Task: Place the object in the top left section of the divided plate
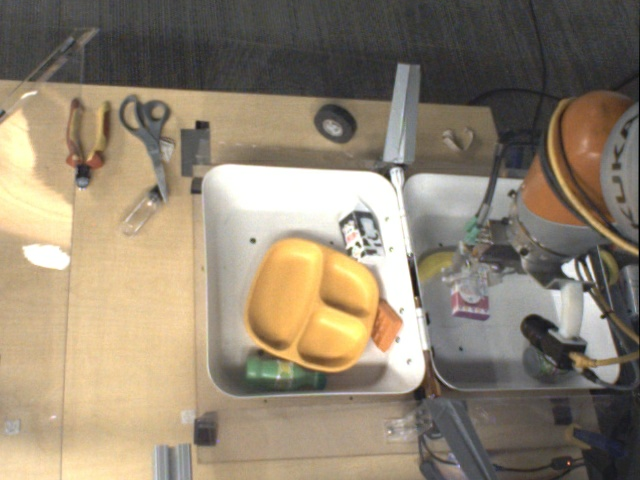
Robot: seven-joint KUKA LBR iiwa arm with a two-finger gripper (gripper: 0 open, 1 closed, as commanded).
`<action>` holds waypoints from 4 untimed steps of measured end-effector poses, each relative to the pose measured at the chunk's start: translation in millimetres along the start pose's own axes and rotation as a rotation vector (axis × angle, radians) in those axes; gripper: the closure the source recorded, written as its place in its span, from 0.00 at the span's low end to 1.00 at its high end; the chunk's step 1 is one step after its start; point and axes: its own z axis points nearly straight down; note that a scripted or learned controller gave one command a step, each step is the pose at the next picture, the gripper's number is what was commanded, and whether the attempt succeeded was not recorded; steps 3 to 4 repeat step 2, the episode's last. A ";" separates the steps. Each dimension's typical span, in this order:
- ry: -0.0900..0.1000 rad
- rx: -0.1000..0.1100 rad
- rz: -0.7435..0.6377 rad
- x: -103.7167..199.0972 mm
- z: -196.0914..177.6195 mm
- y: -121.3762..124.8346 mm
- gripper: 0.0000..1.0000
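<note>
The yellow divided plate (312,303) lies in the left bin (225,268), tilted a little, with its three sections bare. My gripper (470,276) is in the right bin (500,368), close to that bin's left wall. A small pink and white packet (470,303) shows just below the gripper's tip, touching it or very near it. A yellow rounded object (436,265) lies just left of the gripper, partly hidden by it.
A green can (283,372) lies by the plate's front edge, partly under it. An orange piece (387,326) leans at the plate's right side. A black and white item (360,233) sits behind the plate. Scissors (150,133) and pliers (85,138) lie on the bench at left.
</note>
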 end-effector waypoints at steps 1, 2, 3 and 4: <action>0.002 0.001 -0.093 98.4 1.9 11.3 1.00; 0.001 0.001 -0.093 98.4 1.8 11.3 0.00; 0.001 0.001 -0.093 98.4 1.8 11.3 0.00; 0.001 0.001 -0.093 98.4 1.8 11.3 0.00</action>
